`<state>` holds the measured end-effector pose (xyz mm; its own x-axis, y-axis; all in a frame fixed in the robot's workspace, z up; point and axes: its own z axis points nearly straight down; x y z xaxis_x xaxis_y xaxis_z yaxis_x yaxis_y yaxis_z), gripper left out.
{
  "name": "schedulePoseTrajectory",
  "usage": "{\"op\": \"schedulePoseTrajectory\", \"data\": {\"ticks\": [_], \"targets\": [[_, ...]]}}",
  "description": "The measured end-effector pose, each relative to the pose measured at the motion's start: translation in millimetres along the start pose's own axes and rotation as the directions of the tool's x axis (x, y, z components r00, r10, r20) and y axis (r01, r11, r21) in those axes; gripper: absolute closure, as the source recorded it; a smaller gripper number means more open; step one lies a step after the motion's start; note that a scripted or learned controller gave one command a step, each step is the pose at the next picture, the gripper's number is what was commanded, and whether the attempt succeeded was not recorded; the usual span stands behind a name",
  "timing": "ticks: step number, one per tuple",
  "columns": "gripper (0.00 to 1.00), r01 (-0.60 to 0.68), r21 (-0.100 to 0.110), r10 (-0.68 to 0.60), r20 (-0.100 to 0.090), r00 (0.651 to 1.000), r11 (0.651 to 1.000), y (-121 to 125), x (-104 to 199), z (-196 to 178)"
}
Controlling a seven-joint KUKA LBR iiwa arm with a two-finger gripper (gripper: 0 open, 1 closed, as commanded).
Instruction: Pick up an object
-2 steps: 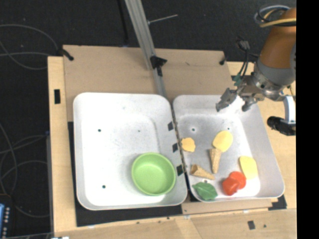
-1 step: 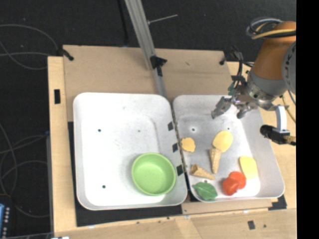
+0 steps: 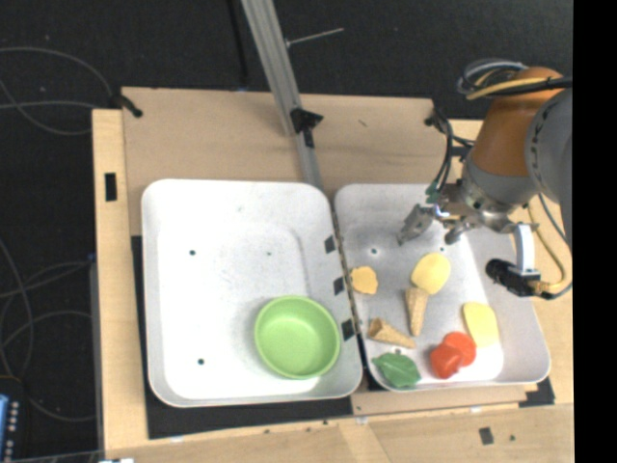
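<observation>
Camera view from above: the gripper [image 3: 436, 228] hangs over the far part of the right bin [image 3: 376, 210], jaws spread with nothing between them. Just near of it lies a yellow ice-cream cone [image 3: 424, 283]. Nearer still sit a yellow block [image 3: 480, 322], a red tomato [image 3: 451, 353] and a green leaf [image 3: 396, 368]. A green bowl [image 3: 296, 337] rests in the left bin [image 3: 212, 230].

No text, label or number is legible.
</observation>
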<state>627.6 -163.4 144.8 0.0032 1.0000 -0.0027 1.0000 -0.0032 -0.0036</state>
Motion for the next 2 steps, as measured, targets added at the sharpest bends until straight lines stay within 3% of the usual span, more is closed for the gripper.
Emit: {"op": "schedulePoseTrajectory", "data": {"ticks": [1,2], "targets": [[1.00,-0.002,-0.008,0.002,-0.001,1.000,1.000,2,0,-14],[1.00,0.000,-0.010,0.000,-0.002,1.000,1.000,-7,-1,-69]]}}
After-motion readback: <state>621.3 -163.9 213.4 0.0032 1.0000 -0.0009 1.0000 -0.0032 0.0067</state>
